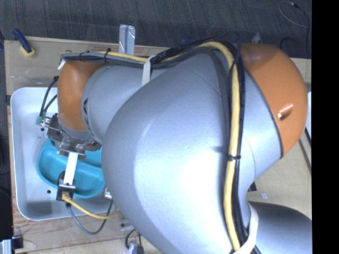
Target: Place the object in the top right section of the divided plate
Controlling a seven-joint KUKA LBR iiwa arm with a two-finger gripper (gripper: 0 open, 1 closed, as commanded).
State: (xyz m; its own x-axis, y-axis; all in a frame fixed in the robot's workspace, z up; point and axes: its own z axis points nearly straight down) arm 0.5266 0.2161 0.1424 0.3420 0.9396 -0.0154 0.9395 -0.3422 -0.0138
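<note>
A blue divided plate [50, 165] lies in the left white bin [24, 120], and my wrist hides most of it. My gripper [68, 142] hangs right over the plate, under the orange band of the arm. The arm covers whatever lies between the gripper and the plate. No loose object shows on the bare parts of the plate.
The grey arm fills the middle and right of the view and hides the right bin. A yellow cable [87, 213] loops over the left bin's near wall. A blue-handled tool [22, 40] lies on the bench at the far left corner.
</note>
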